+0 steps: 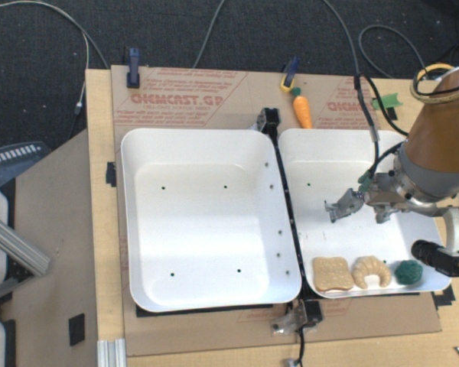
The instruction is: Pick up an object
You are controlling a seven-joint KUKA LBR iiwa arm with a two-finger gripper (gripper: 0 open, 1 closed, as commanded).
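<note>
The fingers (343, 207) of the gripper (348, 205) stand a little apart with nothing between them, above the bare floor of the right bin (321, 159). The things to pick lie well apart from them, in a row along the near wall of that bin: a toast-like piece (332, 274), just beside it a croissant-like piece (372, 271), then a dark green ball (408, 272). The left bin (203, 220) touches the right bin on the worktop (99, 205), and an orange carrot-like thing (301, 111) lies on the worktop behind the bins.
</note>
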